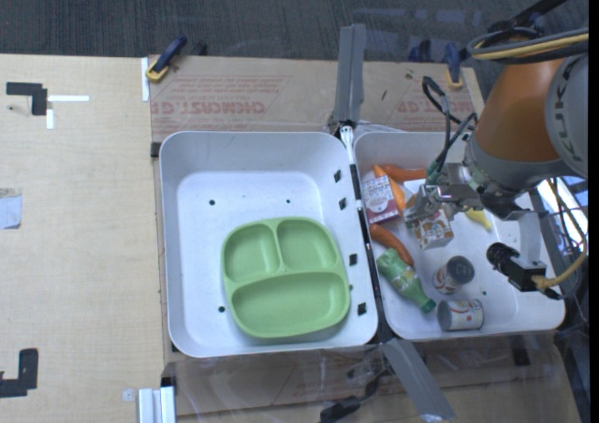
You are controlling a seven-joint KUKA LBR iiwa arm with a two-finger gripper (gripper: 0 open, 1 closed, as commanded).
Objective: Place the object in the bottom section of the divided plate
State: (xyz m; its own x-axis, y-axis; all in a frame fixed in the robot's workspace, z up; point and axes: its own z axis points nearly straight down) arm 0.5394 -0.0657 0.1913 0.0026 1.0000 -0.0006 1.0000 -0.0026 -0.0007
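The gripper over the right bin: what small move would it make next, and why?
Probably a short descent. The gripper sits over the cluttered items in the right bin, and the green divided plate in the left bin has nothing in its sections.

Green divided plate (pixel 284 277), left bin (pixel 182 225)

My arm (pixel 524 112) is grey with an orange band. Below me, both bins (pixel 187 253) are white. The divided plate (pixel 281 276) is pale green. Right of that plate lie a green bottle (pixel 404 279), an orange carrot (pixel 391 241), a red-and-white packet (pixel 378 196) and a grey can (pixel 461 314). The tabletop (pixel 75 225) left of the plate is light tan wood.
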